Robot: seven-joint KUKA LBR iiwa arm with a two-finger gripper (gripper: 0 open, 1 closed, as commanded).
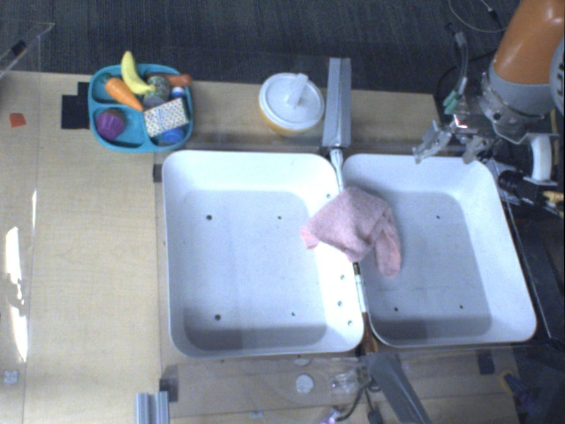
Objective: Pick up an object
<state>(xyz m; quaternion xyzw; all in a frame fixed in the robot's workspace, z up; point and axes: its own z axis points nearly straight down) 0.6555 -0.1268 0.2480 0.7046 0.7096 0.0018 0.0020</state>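
Lying over the wall where the two white bins (pixel 250 168) meet is a pink cloth (pixel 357 229), partly in each bin. Up at two o'clock from the cloth, the gripper (pixel 450 146) hangs over the right bin's top edge. Its two fingers are spread apart and hold nothing.

Wooden bench (pixel 79 263) with two white bins (pixel 247 325), blue tray (pixel 99 140), lidded bowl (pixel 291 102).
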